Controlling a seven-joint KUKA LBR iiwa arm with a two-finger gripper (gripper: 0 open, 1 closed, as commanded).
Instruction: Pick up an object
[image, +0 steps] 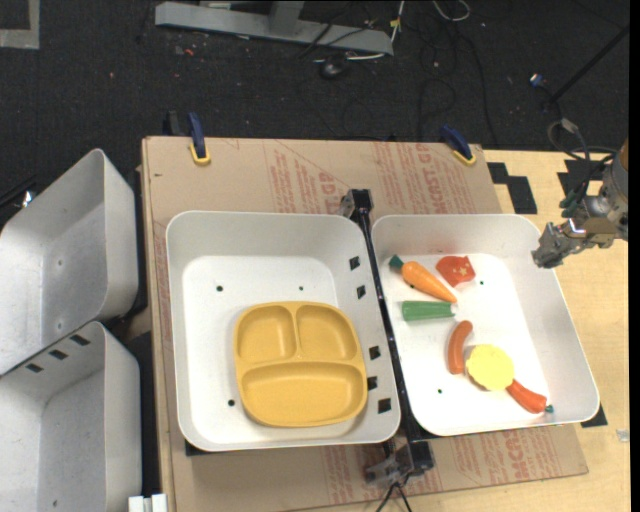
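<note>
We see the gripper (553, 247) hovering over the right bin (575, 330) rim, nothing held; can't tell how open. Carrot (429, 281) & other toy food lie apart, w/ room to grab.

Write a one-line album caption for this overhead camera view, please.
Gripper hovers at the right bin's edge above toy foods; a yellow divided plate sits in the left bin.

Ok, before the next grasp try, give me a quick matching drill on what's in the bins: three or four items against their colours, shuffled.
Things:
1. divided plate in the left bin
2. carrot
3. round disc
4. stick below the carrot

Colours:
A. green
B. bright yellow
C. orange with a green tip
D. mustard yellow

Pairs: 1-D, 2-C, 3-B, 4-A
</note>
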